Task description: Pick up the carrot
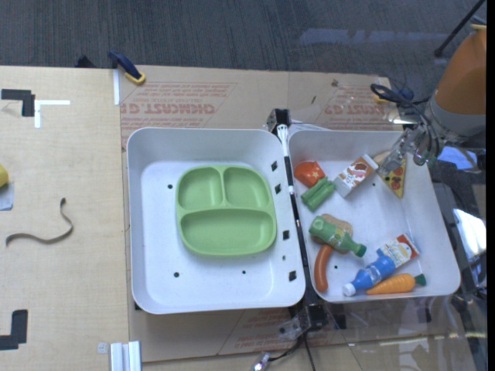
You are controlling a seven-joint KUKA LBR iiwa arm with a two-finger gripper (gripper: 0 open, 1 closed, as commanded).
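Carrot [394, 284]: orange, tapered, with a small green top pointing toward the right wall; lies flat along the near edge of the right bin [433, 230], close to its near right corner. Its upper side touches or nearly touches the blue bottle [373, 273], which lies slanted just behind it with the white cap toward the near edge. Little room between the carrot and the near wall; the side toward the right wall is more open.

Red-and-white packet [400, 249]: just behind the bottle, tilted.

Sausage [321, 267]: orange-red, curved, near the left wall of the right bin. Green bottle [340, 239] lies behind it, over a tan item.

Open white floor: middle and right of the right bin, between the packet and the far items.

Far half of the right bin: green block [317, 194], red tomato-like piece [308, 171], small carton [355, 175], pizza slice [394, 179] near the far right corner.

Claw [410, 147]: above the far right corner of the right bin, over the pizza slice, well apart from the carrot; whether spread or pressed together cannot be told.

Left bin [147, 269]: holds a green divided plate [227, 210] at its centre.

Surface [62, 284]: a dark curved cord [42, 232] lies left of the bins.
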